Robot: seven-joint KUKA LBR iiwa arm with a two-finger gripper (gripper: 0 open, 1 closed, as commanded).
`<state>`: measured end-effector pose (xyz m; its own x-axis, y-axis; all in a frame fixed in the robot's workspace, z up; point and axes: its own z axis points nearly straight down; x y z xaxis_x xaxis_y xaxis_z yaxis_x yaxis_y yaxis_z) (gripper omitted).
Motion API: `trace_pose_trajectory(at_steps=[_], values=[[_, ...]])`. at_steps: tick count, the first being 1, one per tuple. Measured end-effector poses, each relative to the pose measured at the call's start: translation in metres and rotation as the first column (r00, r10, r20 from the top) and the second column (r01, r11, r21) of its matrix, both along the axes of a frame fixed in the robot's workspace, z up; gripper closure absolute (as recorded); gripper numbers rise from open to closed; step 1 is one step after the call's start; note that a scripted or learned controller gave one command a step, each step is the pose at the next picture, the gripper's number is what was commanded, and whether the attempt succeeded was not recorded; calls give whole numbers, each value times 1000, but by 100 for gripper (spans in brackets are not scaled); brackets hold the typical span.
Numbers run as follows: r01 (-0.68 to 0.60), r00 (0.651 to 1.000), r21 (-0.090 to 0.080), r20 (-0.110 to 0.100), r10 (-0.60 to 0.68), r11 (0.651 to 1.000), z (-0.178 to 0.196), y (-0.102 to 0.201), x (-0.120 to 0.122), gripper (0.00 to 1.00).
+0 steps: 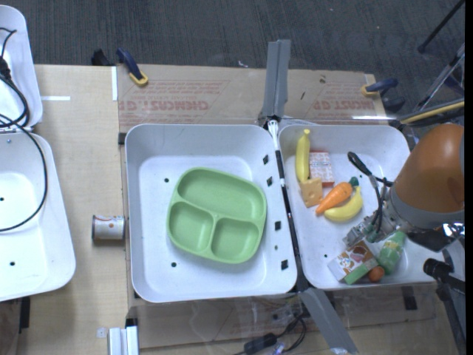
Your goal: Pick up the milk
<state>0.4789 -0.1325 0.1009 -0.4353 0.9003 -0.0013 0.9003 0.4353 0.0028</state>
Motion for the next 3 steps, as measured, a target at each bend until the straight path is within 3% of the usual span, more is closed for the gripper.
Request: trace_pose_trajectory(at_steps=[1,2,3], values=[[-317,948,-1,-2,317,948,177,2,11,100],[-317,948,-2,-1,317,948,177,2,11,0],[-241,970,2,-7,241,971,52,26,-3,0]])
